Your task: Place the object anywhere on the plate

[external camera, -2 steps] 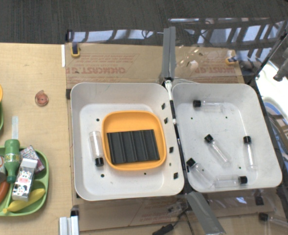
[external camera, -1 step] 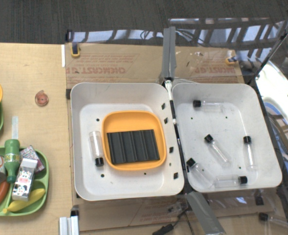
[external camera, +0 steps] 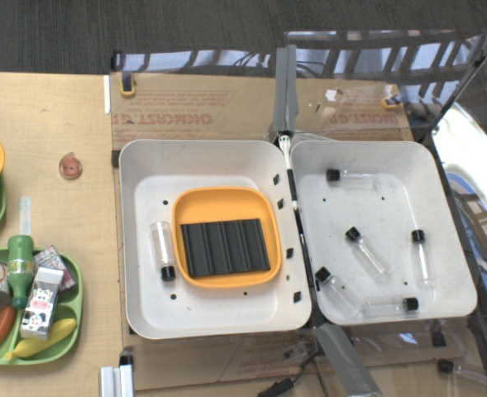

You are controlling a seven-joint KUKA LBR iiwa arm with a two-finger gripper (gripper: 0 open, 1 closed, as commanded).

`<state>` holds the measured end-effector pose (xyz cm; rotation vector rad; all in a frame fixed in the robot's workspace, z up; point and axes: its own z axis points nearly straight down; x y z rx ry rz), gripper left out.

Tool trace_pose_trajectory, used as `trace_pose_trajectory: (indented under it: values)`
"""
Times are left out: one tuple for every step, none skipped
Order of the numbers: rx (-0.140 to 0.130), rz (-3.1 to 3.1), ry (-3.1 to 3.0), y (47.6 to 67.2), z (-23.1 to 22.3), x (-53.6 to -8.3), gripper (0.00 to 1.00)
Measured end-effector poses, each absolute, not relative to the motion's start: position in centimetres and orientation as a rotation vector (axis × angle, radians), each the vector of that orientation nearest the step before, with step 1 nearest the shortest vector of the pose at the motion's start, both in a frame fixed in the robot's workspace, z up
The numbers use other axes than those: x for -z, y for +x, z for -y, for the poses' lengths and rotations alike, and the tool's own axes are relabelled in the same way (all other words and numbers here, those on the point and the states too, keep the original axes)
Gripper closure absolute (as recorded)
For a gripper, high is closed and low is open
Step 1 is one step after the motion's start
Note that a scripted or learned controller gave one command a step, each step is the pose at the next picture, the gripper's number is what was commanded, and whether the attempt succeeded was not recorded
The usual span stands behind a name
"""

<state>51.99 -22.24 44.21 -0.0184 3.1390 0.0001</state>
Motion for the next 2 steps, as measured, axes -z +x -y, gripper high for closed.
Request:
trace_pose_trajectory:
  values:
    - [-0.001,-3.112,-0.419,49.2,22.2,-39.7,0.00]
    - [-0.001,-3.058,-0.708,48.9,22.1,-32.5,0.00]
